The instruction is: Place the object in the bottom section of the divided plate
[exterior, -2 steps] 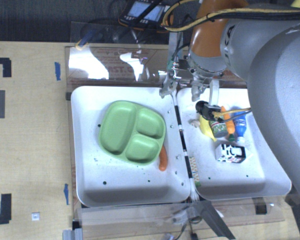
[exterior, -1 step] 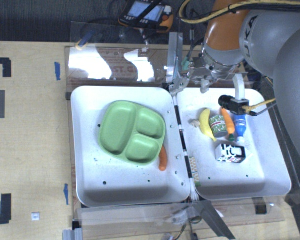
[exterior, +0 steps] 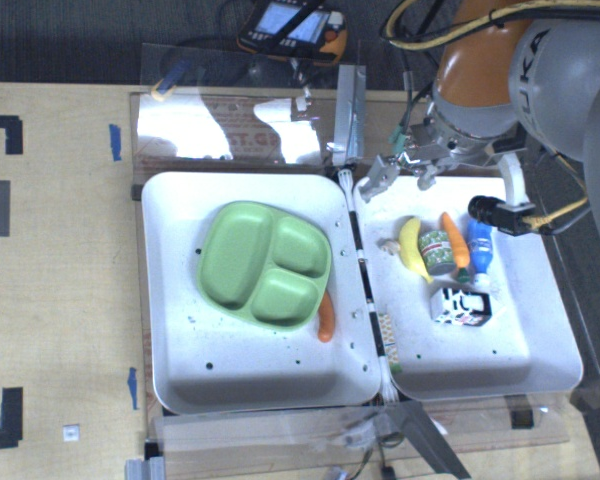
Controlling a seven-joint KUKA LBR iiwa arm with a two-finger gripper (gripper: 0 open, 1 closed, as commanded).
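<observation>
A green divided plate lies in the left bin, with one large section on its left and two smaller ones on its right. An orange carrot-like piece rests on the bin floor against the plate's lower right rim. My gripper hangs over the far left corner of the right bin, above and behind the objects there. Nothing shows beneath it. Below it lie a yellow banana, a small can, an orange carrot and a blue bottle, bunched together.
A black-and-white box sits in front of the cluster in the right bin. The ridge between the bins runs just left of my gripper. A clear panel and a handheld controller stand behind the left bin.
</observation>
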